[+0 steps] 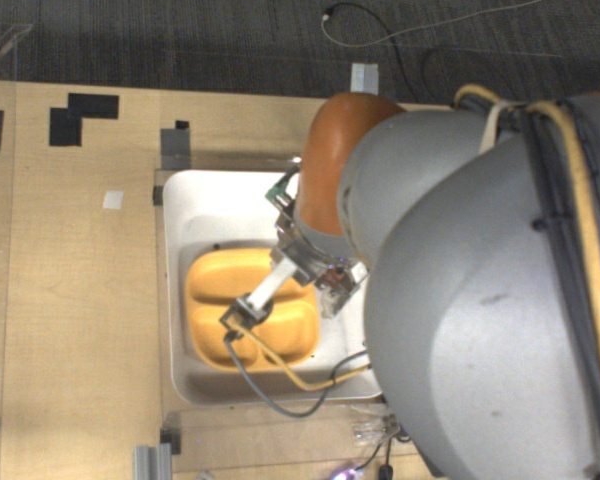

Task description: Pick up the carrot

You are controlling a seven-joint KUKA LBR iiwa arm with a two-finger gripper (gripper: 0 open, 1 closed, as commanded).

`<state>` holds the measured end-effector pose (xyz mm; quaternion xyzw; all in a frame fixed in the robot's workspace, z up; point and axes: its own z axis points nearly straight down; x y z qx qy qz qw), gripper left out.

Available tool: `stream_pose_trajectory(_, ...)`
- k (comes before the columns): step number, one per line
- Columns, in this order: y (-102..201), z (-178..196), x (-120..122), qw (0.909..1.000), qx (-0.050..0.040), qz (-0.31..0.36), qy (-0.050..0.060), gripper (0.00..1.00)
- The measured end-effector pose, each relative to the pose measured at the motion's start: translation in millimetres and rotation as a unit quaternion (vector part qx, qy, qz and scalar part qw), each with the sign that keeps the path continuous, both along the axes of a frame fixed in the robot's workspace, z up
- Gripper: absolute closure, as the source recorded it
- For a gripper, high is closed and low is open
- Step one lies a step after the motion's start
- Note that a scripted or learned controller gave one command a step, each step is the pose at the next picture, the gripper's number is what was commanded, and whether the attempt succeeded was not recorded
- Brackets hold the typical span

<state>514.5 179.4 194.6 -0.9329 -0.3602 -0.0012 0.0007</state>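
Note:
Two rounded yellow blocks lie side by side in the left white bin [176, 218], one [225, 271] toward the back and one [285, 336] toward the front. My gripper [326, 274] hangs over the right part of this bin, just right of the yellow blocks, under the orange band [330, 158] of the wrist. The grey arm [480, 288] covers the right side of the bin and everything beyond it. Whatever lies under the arm is hidden.
The bin's left wall and front rim [240, 400] stand close to the yellow blocks. Wooden bench surface [70, 298] stretches to the left, with black marks [80, 116] at the back left. Cables [380, 448] lie at the bench's front edge.

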Motion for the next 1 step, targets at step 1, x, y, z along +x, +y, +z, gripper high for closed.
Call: stream_pose_trajectory(1,32.7,68.3,-15.0,0.9822,-0.0004,0.188,-0.001,0.0)
